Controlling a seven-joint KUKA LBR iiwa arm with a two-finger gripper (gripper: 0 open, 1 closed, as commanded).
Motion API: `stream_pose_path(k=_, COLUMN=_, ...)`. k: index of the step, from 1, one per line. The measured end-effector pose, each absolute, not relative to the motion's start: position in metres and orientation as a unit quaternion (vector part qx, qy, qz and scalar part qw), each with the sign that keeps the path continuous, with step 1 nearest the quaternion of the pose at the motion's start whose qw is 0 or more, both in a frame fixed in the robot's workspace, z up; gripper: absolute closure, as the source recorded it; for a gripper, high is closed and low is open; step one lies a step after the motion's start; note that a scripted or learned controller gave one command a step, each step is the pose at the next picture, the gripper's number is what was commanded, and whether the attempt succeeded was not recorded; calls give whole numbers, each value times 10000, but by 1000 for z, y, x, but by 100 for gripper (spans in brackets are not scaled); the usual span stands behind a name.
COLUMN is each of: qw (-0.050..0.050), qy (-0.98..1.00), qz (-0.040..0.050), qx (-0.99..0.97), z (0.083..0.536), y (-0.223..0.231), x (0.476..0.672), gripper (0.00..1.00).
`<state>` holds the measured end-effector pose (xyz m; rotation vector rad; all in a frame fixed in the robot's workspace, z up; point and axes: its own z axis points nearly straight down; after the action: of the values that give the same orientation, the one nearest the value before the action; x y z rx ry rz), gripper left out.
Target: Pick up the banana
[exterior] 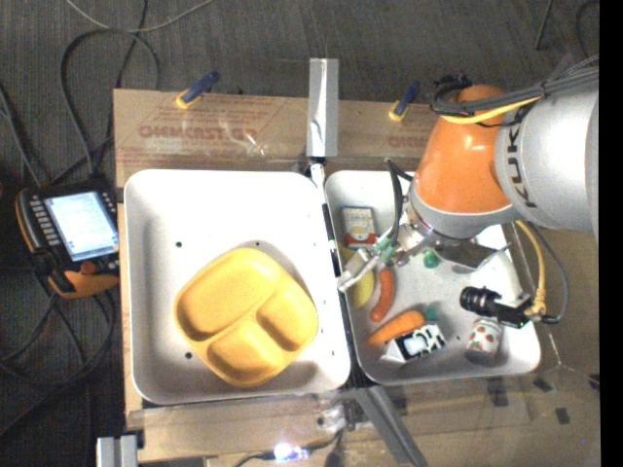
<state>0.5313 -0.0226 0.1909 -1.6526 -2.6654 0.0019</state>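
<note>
In the right bin [526,363], the gripper [362,269] is hovering over the banana [362,290]; jaw state unclear. Straddling it squarely matters, avoiding the hotdog [384,295].

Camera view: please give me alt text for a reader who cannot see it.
The grey and orange arm reaches into the right bin, its gripper low over the banana by the bin's left wall. Beside it lie a hot dog and a carrot. The left bin holds a yellow divided plate.
</note>
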Motion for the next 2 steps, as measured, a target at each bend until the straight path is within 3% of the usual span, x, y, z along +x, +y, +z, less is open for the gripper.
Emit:
stream_pose_path(k=1, qw=13, qy=-8571, qz=16, qx=-5152, z=183, y=-20, x=532, gripper=0)
stream_pose_path(k=2, qw=16, qy=-8119, qz=12, qx=-5838, z=183, y=-46, x=508, gripper=0)
